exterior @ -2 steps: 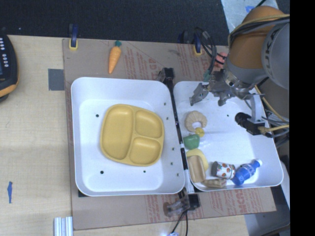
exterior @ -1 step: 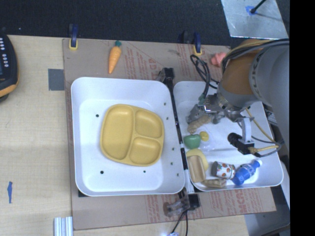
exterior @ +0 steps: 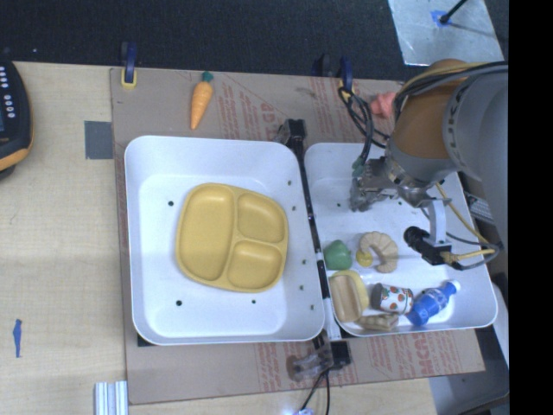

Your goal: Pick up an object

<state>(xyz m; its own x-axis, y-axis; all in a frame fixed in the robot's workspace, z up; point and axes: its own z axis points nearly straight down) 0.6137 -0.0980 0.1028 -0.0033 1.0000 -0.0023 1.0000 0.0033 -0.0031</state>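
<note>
The arm [exterior: 449, 119] reached in from the right, over the right bin [exterior: 333, 158]. The gripper [exterior: 363, 195] hung over the bare white floor in that bin's far half. Seen from above, it could not be told whether the gripper was wide or narrow.

The loose objects lay in the near half of the right bin, apart from the gripper. A green ball [exterior: 337, 254] sat close to the bin's left wall, with a curled pastry [exterior: 378, 251] just beside it on the right. Nearer the front edge lay a slice of bread [exterior: 348, 296] against the left wall. A small patterned cup [exterior: 392, 299] lay to its right, and a blue bottle [exterior: 430, 303] lay tilted on its side beside the cup.

The left bin [exterior: 155, 171] held a yellow tray [exterior: 232, 236] with three compartments, lying flat near the bin's middle and turned a little askew. A toy carrot [exterior: 200, 100] lay outside both bins on the brown board [exterior: 259, 102], beyond the left bin's far edge.
</note>
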